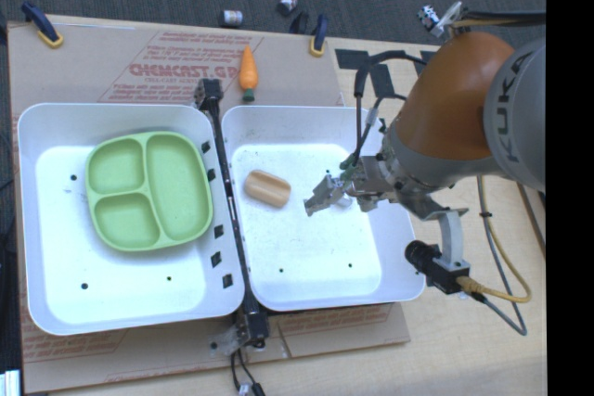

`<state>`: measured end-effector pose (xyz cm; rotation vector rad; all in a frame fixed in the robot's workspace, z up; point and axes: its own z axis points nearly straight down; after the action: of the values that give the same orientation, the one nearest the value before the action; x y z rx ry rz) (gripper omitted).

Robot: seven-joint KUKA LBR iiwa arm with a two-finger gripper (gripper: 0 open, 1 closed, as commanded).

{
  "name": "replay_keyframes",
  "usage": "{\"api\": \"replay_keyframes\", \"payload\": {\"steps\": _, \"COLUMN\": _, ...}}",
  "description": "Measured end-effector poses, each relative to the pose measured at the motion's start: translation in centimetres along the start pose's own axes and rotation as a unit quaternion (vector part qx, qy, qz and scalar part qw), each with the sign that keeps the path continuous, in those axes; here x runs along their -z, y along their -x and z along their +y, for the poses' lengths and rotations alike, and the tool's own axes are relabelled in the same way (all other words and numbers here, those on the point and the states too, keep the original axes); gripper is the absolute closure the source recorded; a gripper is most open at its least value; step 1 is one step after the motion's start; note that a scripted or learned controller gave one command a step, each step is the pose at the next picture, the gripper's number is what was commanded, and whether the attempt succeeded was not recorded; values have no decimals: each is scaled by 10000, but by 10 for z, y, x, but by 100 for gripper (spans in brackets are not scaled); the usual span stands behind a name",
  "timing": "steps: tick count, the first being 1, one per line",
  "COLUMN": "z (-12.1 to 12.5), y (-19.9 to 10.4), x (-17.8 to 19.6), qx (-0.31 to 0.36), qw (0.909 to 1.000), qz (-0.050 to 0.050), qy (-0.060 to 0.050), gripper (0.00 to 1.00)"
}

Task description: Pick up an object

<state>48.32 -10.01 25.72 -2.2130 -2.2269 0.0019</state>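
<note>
cardboard-topped bench [139,70] under two white bins. bread roll [267,188] lying in right bin [316,287], just left of the fingers, apart from them. gripper [325,197] low over that bin, nothing between the fingers; cannot tell how wide. green tray [148,190] further left, in left bin [56,292]. risk, as a guess: closing short of the roll, or nudging it toward the divider [223,199].

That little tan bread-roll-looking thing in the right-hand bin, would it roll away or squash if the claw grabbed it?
The tan roll looks rounded and elongated, so a nudge from the gripper might well send it rolling across the smooth floor of the right bin. It is probably a light toy. Whether it squashes is hard to judge from here.
</note>
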Motion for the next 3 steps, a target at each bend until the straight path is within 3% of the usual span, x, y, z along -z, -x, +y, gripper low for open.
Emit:
{"api": "replay_keyframes", "payload": {"steps": 1, "z": -6, "y": -131, "x": -66, "qx": 17, "qw": 10000, "qz": -2, "qy": -10, "gripper": 0}}
{"api": "replay_keyframes", "payload": {"steps": 2, "z": 21, "y": -57, "x": -65, "qx": -11, "qw": 10000, "qz": -7, "qy": 6, "gripper": 0}}
{"api": "replay_keyframes", "payload": {"steps": 3, "z": 106, "y": 52, "x": -68, "qx": -17, "qw": 10000, "qz": -11, "qy": 2, "gripper": 0}}
